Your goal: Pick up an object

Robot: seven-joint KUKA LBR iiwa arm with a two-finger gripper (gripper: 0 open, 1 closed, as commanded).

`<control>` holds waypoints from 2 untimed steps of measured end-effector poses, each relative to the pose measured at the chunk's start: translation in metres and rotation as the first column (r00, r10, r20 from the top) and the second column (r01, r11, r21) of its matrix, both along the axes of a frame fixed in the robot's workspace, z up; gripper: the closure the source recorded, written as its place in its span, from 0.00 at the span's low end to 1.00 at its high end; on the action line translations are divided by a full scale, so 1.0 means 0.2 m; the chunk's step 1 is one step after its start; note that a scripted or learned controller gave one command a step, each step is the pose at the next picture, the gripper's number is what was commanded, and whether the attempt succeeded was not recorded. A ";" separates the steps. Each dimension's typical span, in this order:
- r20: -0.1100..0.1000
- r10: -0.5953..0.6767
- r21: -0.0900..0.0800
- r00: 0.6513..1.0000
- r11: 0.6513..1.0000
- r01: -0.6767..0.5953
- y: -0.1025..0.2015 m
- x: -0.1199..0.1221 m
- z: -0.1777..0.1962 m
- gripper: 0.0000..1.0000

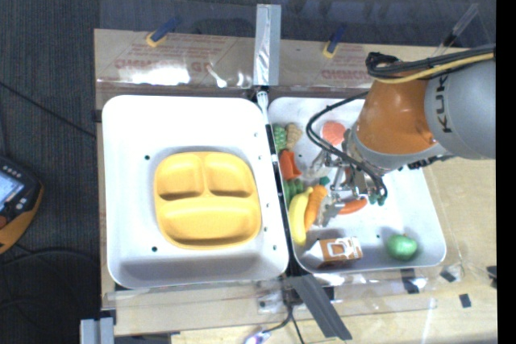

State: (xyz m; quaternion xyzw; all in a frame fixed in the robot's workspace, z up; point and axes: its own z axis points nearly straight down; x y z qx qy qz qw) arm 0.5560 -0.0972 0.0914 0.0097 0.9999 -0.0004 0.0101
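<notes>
We cannot tell the jaw state of the gripper [334, 193], which hangs low in the right bin [427, 209] over crowded toy food, so we judge it may pinch the orange carrot [317, 199] together with the touching yellow banana [298, 217], or lift nothing.

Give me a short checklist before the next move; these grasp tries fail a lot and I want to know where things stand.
1. Hand is over the right bin: ok.
2. Targets under the hand: ok, an orange carrot and a yellow banana lie there.
3. Item seen between the hand's tips: cannot tell, clutter hides them.
4. Green ball and small carton lie apart from the hand: ok.
5. Yellow tray sits in the left bin, out of the way: ok.
</notes>
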 end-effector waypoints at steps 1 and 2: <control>0.001 -0.040 0.000 0.999 0.999 0.040 0.02 -0.06 0.00 0.00; 0.004 -0.039 -0.002 0.999 0.999 0.039 0.01 -0.05 0.06 1.00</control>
